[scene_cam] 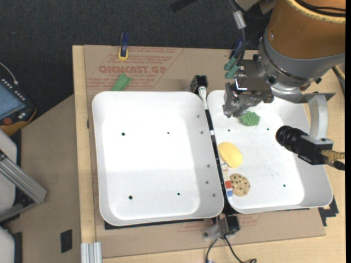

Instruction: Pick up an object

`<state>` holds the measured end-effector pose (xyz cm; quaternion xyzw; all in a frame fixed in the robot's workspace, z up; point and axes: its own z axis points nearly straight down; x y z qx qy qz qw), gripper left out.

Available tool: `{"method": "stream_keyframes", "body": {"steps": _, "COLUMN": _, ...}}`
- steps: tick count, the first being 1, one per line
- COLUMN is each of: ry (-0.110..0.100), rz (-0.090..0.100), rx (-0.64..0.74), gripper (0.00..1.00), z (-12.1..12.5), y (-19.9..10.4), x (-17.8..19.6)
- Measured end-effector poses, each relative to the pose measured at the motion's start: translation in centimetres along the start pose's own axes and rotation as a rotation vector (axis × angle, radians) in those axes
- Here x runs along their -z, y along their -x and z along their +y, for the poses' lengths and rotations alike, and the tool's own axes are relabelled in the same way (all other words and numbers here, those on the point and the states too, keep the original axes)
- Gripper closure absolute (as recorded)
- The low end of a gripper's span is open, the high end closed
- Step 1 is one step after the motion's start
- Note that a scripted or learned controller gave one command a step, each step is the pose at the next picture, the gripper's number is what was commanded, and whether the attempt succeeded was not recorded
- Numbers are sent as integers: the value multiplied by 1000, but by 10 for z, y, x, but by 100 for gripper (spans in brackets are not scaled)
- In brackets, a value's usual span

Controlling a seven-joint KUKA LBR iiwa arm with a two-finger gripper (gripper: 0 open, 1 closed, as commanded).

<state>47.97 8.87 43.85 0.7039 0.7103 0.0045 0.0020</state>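
Nearby, gripper (235, 111) beside green piece (250, 118) (axis unclear), right bin (312, 196)

The left bin (148, 201) offers wide open floor. In the right bin (274, 201), a green piece (250, 119), a yellow lump (231, 154) and a cookie (239, 184) crowd the left side; its right floor lies open.

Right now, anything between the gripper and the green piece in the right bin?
Nothing visible. The gripper sits just left of the green piece in the right bin. The yellow object and cookie lie nearer the camera, off that path.
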Motion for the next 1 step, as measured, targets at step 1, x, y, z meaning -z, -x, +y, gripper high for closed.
{"method": "stream_keyframes", "body": {"steps": 1, "ry": -6, "rz": -1, "rx": 0, "gripper": 100, "z": 0, "y": -69, "x": 1}}
